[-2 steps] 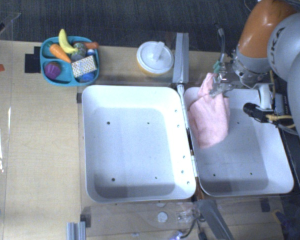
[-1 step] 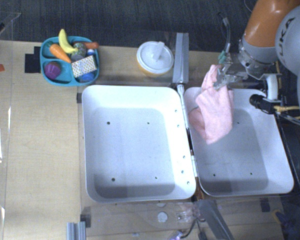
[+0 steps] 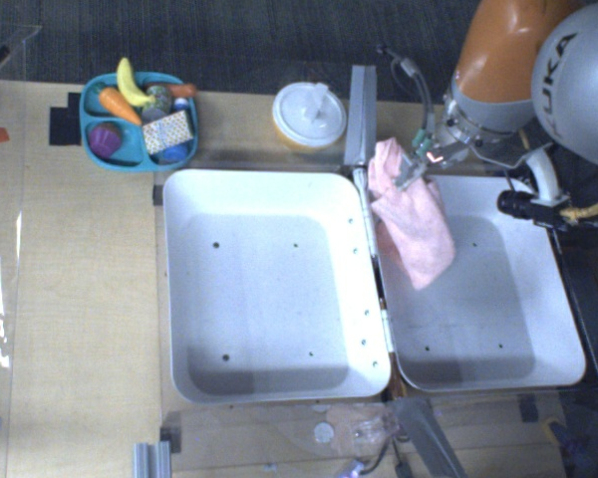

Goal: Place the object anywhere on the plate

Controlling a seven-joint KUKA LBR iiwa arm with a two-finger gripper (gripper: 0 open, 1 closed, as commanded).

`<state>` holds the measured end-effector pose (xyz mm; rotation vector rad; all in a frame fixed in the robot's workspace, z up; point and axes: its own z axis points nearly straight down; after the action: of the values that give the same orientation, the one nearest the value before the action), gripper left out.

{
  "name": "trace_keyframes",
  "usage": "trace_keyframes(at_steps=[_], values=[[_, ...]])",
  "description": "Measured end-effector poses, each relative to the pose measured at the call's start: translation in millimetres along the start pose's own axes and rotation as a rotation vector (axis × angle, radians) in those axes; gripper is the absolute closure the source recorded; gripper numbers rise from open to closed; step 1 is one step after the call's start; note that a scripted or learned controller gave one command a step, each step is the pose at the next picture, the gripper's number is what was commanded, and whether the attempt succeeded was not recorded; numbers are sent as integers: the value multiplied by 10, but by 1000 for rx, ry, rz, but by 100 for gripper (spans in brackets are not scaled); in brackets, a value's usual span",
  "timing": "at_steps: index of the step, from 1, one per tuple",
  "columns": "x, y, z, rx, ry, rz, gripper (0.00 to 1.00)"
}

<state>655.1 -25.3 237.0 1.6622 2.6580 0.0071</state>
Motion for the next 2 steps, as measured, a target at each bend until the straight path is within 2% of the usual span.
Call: trace_keyframes(at_steps=[1,2], values=[[465,48,-55,-2,0,-402,100],[1014,-11,78,-2,1,-805,100]])
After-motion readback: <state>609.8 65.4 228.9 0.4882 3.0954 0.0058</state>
